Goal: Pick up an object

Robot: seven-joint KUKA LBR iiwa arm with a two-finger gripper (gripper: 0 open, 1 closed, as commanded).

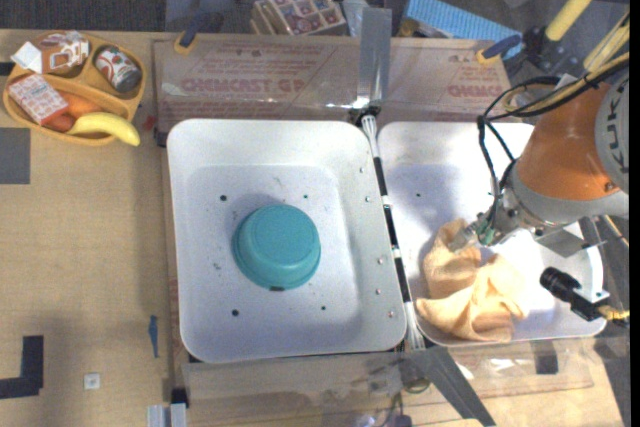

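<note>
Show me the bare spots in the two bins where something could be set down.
Left bin: the teal bowl sits mid-floor, leaving bare floor all round it, widest toward the far rim and the left wall. Right bin: the far part near the divider is bare. Its near part is crowded by the yellow cloth and the gripper with the arm above it.

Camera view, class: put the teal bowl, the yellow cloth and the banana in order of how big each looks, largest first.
1. Yellow cloth and teal bowl: these look about alike in spread, too close to rank.
2. Banana: plainly smallest, though it lies farther from the camera.
</note>
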